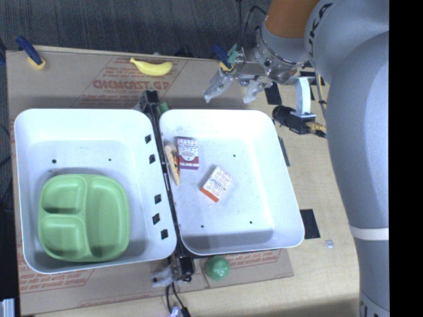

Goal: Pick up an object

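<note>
One green ball (217, 267) sits on the bench nearest the camera, then the right bin (284, 197) holds an orange-white box (216, 183) and a red carton (188, 152), and beyond its far rim the tool (231, 92) hangs open and empty.

Two white bins — left bin (26, 127), right bin (281, 177). One green divided tray (84, 216) in the left bin's near-left corner. Two small cartons in the right bin — a red-white one (188, 152), an orange-white one (217, 183) — plus one thin stick-like item (173, 164) at its left edge. On the surface: one banana (151, 65), one green ball (217, 267).
</note>
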Robot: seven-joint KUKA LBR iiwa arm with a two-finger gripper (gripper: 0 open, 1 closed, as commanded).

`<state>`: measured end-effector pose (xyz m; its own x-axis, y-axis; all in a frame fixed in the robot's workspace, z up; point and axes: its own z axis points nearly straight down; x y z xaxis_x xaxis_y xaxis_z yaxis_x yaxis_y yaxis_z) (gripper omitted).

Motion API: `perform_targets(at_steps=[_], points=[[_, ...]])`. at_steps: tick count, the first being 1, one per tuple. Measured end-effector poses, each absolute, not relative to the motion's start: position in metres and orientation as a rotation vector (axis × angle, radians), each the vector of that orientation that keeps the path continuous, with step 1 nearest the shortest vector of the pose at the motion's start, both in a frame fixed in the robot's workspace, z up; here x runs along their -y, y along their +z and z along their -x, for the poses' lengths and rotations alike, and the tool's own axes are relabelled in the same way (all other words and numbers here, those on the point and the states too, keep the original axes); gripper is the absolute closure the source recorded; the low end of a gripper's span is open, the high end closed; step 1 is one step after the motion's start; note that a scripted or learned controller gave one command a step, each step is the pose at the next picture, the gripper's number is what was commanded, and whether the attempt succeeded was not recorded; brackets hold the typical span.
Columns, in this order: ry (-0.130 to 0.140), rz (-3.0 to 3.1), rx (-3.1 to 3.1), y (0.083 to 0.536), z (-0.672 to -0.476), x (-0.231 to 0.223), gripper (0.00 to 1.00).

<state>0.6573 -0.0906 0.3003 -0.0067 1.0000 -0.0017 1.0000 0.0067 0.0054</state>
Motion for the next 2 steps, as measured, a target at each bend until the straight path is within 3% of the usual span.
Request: perform_targets(at_steps=[1,2], points=[[-0.006,-2.22,-2.227,0.206,-0.655,0.158,0.0],[-0.005,-2.218,-2.233,0.113,-0.655,0.106,0.0]])
